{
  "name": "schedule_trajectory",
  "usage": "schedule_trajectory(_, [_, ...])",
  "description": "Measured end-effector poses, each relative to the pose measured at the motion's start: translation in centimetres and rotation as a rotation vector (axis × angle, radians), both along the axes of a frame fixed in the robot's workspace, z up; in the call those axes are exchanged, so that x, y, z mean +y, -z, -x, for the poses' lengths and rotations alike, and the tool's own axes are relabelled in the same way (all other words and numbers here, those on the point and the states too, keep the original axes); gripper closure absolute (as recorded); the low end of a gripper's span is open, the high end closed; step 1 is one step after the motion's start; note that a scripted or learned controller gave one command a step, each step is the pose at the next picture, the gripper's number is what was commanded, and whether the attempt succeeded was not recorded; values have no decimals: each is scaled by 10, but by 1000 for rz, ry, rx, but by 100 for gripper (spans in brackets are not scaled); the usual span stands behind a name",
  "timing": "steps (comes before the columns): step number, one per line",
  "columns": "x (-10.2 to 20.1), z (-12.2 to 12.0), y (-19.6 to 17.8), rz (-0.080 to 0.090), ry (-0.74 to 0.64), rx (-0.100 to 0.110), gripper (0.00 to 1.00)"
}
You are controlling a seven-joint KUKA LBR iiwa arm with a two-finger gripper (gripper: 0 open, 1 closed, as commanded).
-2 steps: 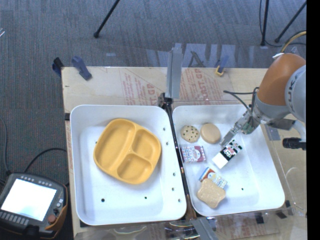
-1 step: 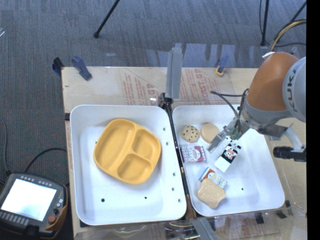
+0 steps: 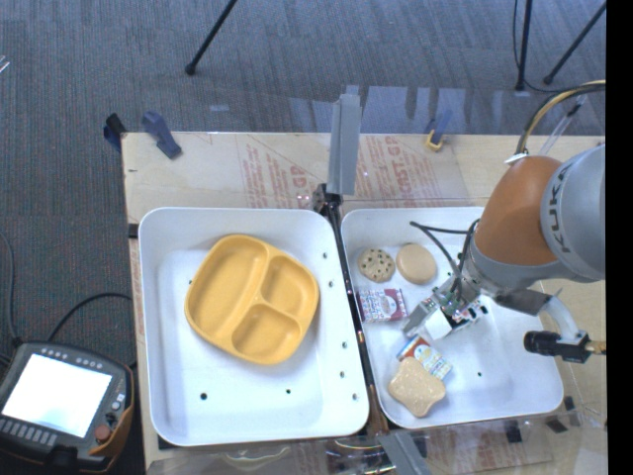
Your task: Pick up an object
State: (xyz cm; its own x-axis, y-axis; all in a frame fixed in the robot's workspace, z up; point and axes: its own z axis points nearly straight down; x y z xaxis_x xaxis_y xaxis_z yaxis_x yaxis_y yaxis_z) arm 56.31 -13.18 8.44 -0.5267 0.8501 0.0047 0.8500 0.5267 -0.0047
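Yellow divided plate (image 3: 253, 297), speckled tan cookie (image 3: 376, 263), plain beige round (image 3: 416, 262), both bins (image 3: 158, 364) white.

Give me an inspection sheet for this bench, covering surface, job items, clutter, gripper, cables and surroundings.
Surface: bench bearing a left bin and a right bin, side by side.
Job's things: in the right bin, a cookie, a bun, a red packet, a small carton and toast.
Clutter: yellow divided plate in the left bin.
Gripper: gripper low over the right bin, beside the red packet; nothing seen between the fingers.
Cables: black cable by the wrist.
Surroundings: grey carpet, tripod legs, pendant at lower left.
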Motion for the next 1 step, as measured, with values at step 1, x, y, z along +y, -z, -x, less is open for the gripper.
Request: schedule_trajectory(1, [-22,61,-1,1,330,-1,0])
